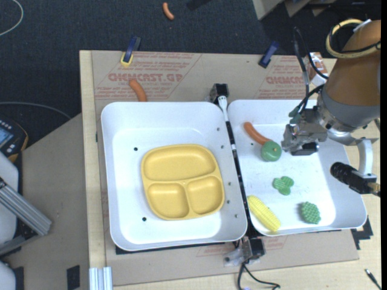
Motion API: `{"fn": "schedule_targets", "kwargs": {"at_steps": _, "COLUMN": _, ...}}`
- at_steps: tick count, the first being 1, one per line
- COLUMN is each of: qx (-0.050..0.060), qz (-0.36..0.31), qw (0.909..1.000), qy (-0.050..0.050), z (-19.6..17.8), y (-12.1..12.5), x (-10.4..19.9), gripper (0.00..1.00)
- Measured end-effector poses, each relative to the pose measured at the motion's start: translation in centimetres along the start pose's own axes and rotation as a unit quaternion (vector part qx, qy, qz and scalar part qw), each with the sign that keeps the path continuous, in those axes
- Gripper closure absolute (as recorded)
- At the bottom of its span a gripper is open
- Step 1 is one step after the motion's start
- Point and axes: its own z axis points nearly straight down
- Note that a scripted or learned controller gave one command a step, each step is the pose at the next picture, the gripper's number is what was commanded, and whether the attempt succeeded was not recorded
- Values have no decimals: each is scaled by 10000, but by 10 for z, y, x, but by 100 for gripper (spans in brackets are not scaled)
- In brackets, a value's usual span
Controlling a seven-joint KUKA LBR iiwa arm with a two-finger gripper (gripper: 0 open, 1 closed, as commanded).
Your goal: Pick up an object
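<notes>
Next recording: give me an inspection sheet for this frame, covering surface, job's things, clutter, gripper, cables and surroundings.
Surface: bench with left bin and right bin side by side.
Job's things: in right bin, carrot, green ball, broccoli, corn, green berry; yellow tray in left bin.
Clutter: a sausage on bench, another on floor.
Gripper: gripper low over right bin, beside green ball; grasp cannot be told.
Cables: cable at front edge.
Surroundings: dark carpet.

Bright even overhead light, soft shadows, slightly grainy.
</notes>
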Motion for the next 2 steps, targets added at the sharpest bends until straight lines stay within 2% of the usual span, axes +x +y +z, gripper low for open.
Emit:
{"fn": "schedule_targets", "kwargs": {"at_steps": 1, "qx": 11, "qz": 3, "qw": 10000, "qy": -2, "z": 16, "y": 11, "x": -7, "gripper": 100}}
{"fn": "schedule_targets", "kwargs": {"at_steps": 2, "qx": -23, "qz": -7, "qw": 10000, "qy": -6, "z": -1, "y": 9, "x": -3, "gripper": 100}}
